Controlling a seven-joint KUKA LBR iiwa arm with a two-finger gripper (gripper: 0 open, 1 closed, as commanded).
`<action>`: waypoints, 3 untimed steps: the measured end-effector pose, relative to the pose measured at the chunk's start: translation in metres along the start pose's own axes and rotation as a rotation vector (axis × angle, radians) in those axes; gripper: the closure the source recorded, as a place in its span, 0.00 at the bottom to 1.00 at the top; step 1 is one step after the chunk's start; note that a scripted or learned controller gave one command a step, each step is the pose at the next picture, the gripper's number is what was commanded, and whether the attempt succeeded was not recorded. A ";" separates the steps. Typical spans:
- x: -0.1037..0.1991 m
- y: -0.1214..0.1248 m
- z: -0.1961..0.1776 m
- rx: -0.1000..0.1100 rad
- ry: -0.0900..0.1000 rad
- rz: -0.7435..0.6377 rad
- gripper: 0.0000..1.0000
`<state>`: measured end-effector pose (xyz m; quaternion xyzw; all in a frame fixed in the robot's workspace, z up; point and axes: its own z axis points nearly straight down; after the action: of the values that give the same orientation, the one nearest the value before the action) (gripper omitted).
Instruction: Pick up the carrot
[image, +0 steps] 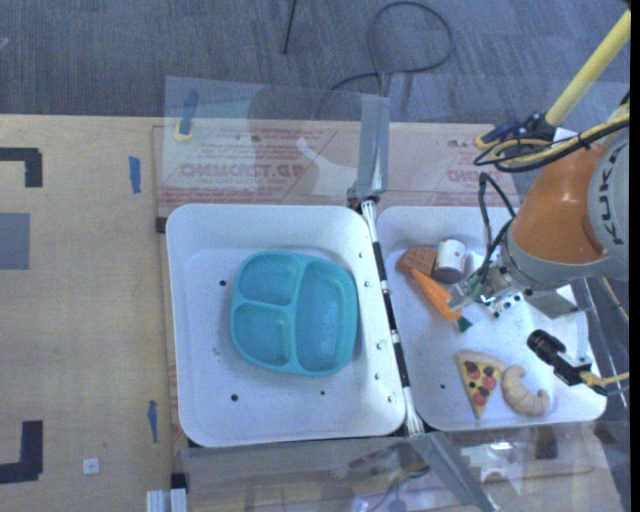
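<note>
From the camera view, looking down on a pale wooden surface (80, 300) with two white bins side by side. In the left bin (200, 300), a blue plate (295, 312) with three parts. In the right bin (440, 385), the carrot (436, 293): orange, lying slanted, fat end up near a brown snack (414, 262) and a small white cup (450, 259), green tip pointing down and to the right. Touching the brown snack or just beside it; hard to say which. Lower in the same bin, apart from the carrot, a pizza slice (479, 380) and a croissant (526, 392) just beside each other.

Reaching in from the right, the grey and orange arm (560, 215). Low over the right bin, the end effector (478, 296), right by the green end of the carrot, maybe touching it. Too small and too jumbled there to tell wide from narrow. Cannot tell whether holding the carrot or not.

Looks like the reach-and-grab step: down by the carrot, with the carrot seeming to lie flat on the bin floor, not lifted.

For the next move: get the end effector over the carrot, closer to the thick middle than the thin green tip, and turned across the slant, not along it. Then close, then lift straight up. Watch out for the white cup and the brown snack close by, easy to bump. Mind the thin tip too, likely to slip out.
</note>
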<state>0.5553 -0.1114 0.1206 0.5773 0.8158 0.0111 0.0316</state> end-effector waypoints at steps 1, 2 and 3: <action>0.021 0.045 -0.076 0.056 0.032 0.181 1.00; 0.076 0.018 -0.066 0.064 0.030 0.364 1.00; 0.079 0.007 -0.067 0.055 0.040 -0.008 1.00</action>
<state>0.5312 -0.0333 0.1846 0.5742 0.8187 0.0001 -0.0004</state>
